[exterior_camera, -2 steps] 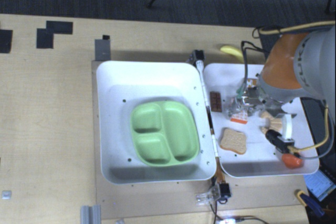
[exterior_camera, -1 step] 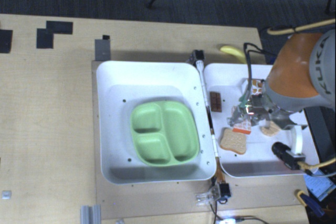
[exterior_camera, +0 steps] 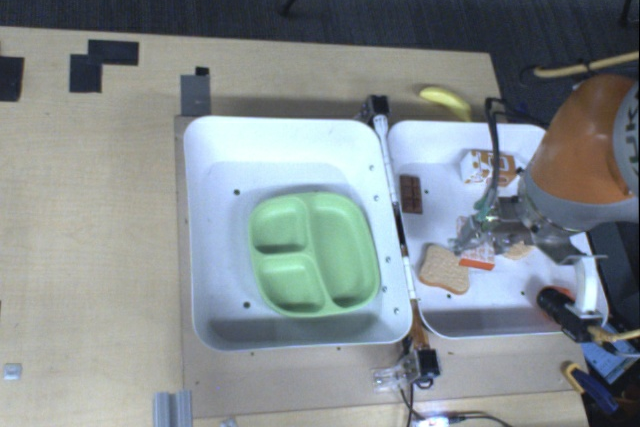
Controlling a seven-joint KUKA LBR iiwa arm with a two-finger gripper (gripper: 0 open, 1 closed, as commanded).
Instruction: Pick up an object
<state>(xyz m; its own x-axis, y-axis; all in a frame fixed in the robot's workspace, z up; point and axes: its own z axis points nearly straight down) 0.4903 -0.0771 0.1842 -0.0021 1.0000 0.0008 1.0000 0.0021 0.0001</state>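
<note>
I see the gripper (exterior_camera: 478,237) low in the right bin (exterior_camera: 440,147), just above the toast-shaped piece (exterior_camera: 444,269) and a small red-and-white item (exterior_camera: 479,261); I cannot tell how its jaws stand. A brown block (exterior_camera: 410,194) lies near the bin's left wall. The left bin (exterior_camera: 215,215) holds a green divided tray (exterior_camera: 314,253).
</note>
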